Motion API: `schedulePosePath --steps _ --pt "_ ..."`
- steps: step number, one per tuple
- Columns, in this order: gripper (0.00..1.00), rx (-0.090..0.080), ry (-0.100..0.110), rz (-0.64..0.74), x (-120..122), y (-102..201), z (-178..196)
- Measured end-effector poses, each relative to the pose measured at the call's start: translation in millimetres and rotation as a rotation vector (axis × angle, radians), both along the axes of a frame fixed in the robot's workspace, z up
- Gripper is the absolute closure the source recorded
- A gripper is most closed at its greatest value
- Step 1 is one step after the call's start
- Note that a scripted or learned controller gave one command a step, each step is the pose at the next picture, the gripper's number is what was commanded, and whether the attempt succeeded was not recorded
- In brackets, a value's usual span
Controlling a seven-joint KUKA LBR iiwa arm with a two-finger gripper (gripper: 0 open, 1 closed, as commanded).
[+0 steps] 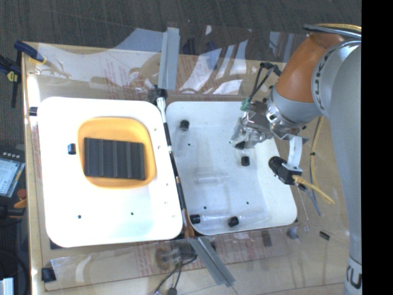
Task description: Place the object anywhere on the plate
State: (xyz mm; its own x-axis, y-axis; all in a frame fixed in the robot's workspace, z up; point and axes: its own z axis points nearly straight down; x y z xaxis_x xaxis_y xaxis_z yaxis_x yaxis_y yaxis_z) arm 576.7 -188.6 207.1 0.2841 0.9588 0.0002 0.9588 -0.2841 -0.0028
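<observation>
White bins, two: one orange plate [116, 151], one hand [247, 139].

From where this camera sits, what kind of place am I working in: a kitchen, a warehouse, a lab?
Most likely a robotics lab bench. Two shallow white bins sit side by side on a wooden bench, a grey and orange arm reaches in, and loose cables trail off the front edge.
</observation>
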Motion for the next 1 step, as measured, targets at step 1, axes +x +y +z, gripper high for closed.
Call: schedulePosePath --steps 1 --pt "1.0 0.0 -0.001 0.08 21.7 49.0 6.7"
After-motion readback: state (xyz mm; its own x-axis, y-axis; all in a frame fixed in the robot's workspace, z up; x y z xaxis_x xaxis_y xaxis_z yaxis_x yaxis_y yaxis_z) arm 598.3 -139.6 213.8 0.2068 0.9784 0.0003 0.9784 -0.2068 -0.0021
